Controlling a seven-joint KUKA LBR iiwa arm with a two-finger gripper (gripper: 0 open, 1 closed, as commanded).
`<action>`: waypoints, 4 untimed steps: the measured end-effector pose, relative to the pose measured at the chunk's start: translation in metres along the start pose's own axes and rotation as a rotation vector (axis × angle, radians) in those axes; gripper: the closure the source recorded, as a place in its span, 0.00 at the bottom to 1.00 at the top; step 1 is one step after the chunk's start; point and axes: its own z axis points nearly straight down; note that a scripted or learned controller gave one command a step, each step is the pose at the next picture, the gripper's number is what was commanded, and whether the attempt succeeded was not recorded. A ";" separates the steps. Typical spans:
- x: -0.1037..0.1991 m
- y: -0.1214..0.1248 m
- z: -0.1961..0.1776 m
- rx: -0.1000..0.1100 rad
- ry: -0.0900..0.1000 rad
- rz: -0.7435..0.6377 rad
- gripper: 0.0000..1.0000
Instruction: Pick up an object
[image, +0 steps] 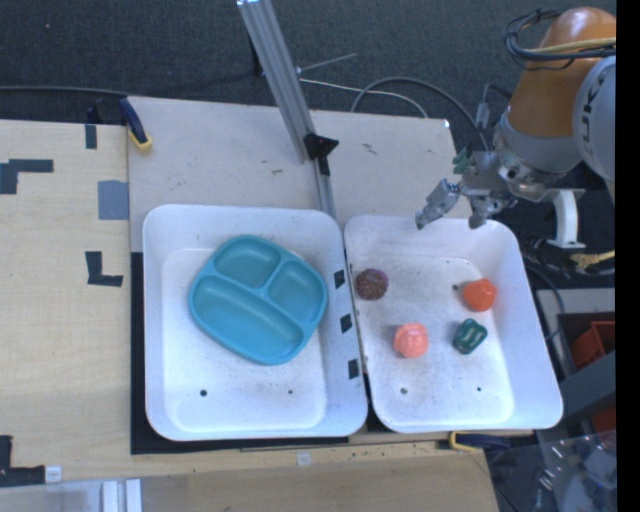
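The right bin (530, 400) holds a dark brown round object (372, 284), an orange-red round one (479, 294), a pink-orange one (410, 340) and a small green one (469, 336). My gripper (455, 208) hangs over the bin's far rim, above and behind these objects. Its two fingers stand apart, open, with nothing between them. The nearest object, the orange-red one, lies well below the fingertips in the view.
In the left bin (170, 400) lies a blue divided plate (258, 298). A metal post (285, 80) slants down to the gap between the bins. Cables (400, 90) trail behind the right bin, near the arm.
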 end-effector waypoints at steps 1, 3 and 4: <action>0.000 0.000 0.000 0.000 0.000 0.000 0.00; 0.013 0.006 0.097 0.005 -0.001 -0.001 0.00; 0.005 0.001 0.157 0.007 -0.002 0.001 0.00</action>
